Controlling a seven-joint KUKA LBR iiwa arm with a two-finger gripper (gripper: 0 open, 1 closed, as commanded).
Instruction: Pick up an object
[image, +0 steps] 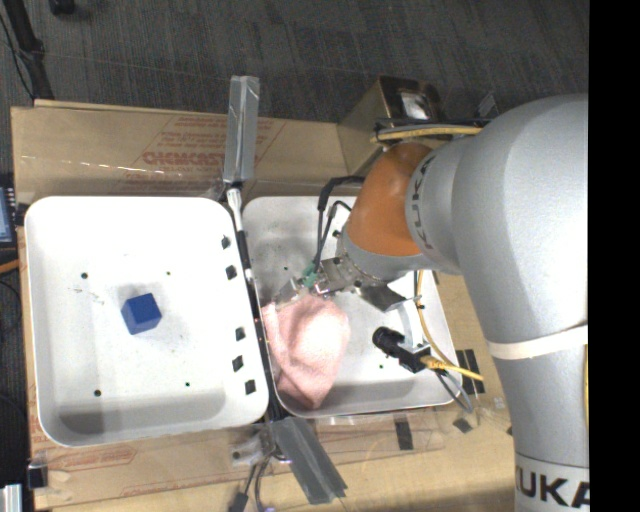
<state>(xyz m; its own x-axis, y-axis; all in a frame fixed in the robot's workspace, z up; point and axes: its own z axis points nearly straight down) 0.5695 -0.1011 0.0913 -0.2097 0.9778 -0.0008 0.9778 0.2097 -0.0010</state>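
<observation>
The grey arm reaches in from the right, bent downward, its orange band above the wrist. The pincer points down and leftward.

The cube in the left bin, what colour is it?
Blue; the cube shows clearly in the camera view.

Soft, fuzzy pink cloth; smooth matt blue cube; glossy white plastic bins; brown cardboard underneath.
</observation>
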